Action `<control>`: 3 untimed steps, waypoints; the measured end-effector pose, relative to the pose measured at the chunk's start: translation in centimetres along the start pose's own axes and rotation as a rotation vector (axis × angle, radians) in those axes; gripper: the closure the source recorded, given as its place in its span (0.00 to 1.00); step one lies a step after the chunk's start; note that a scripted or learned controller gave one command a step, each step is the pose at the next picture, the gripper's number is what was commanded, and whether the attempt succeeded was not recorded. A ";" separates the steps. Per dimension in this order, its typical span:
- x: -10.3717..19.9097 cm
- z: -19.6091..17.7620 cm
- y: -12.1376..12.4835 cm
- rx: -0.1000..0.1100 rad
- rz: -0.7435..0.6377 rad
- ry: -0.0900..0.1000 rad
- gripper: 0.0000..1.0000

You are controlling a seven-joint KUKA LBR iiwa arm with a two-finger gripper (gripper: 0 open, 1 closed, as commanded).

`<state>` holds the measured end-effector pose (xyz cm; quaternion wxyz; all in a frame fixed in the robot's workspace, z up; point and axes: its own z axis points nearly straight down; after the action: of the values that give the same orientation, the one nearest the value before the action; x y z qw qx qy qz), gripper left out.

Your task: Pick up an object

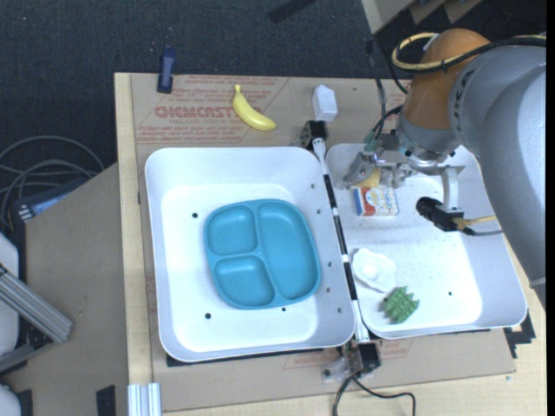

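My gripper (379, 170) hangs over the far end of the right bin (486, 276), open, with one finger (355, 173) on each side of the far end of a small white, orange and blue carton (375, 202). The carton lies flat on the bin floor and nothing is lifted. Nearer the front of the same bin lie a white crumpled object (373, 268) and a small green object (400, 304). In the left bin (173, 232) a blue divided plate (258, 252) lies flat.
A yellow banana (251, 111) lies on the bench beyond the left bin, and a small white object (325, 101) sits near the divider's far end. The grey arm with its orange band (447, 76) fills the upper right. A black cabled part (438, 213) sticks out beside the carton.
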<state>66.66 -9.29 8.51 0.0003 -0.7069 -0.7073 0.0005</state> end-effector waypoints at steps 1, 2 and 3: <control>-0.1 0.0 0.0 0.000 0.000 0.000 0.00; -0.1 0.0 0.0 0.000 0.000 0.000 0.00; -0.4 0.0 0.0 0.000 0.000 -0.001 0.00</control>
<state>66.64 -9.66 8.50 0.0000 -0.7071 -0.7071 0.0008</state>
